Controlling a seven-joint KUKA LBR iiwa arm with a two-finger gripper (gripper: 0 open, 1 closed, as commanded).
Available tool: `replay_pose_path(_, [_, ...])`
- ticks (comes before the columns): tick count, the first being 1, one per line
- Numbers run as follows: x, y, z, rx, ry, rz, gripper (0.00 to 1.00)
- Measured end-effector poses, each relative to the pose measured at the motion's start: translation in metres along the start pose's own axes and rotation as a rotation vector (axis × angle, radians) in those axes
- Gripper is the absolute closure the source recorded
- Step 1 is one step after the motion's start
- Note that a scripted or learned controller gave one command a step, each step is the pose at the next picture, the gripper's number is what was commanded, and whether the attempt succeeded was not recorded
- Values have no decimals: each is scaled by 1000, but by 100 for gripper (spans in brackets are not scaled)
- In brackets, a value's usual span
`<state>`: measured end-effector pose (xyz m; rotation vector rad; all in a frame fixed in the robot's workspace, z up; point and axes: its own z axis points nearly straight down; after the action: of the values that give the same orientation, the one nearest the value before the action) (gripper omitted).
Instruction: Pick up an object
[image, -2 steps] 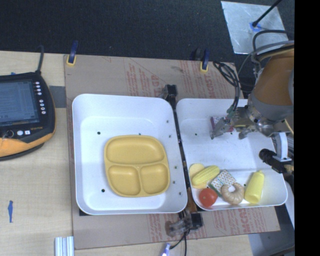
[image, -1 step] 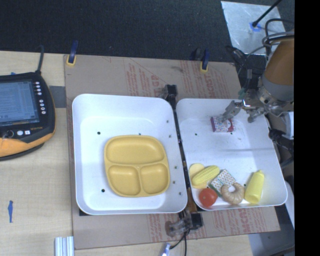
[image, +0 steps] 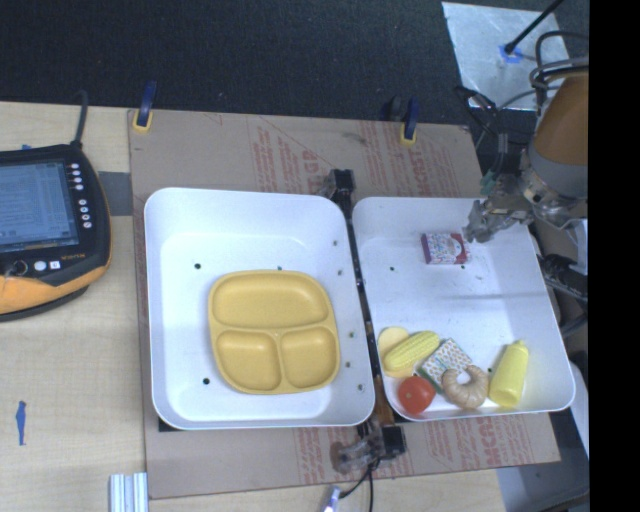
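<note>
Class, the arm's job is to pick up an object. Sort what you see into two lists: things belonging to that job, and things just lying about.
Belongs to the job:
pincer
small packet
toy corn
tomato
yellow bottle
pretzel
right bin

Just lying about:
left bin
yellow divided plate
control tablet

Faint red print on the cardboard sheet (image: 300, 135) and lines on the pendant screen (image: 35, 205) are illegible.

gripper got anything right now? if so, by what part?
Cannot tell. The gripper sits at the right edge of the small packet in the right bin, touching or nearly so, but the view is too coarse to show a hold.
</note>
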<state>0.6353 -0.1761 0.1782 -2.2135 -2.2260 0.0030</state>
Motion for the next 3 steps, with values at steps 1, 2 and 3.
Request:
replay_pose_path(1, [26, -37, -31, -1, 1, 2, 100])
replay_pose_path(2, [59, 21, -40, -1, 1, 2, 100])
replay_pose_path(3, [59, -11, -42, 1, -1, 4, 100])
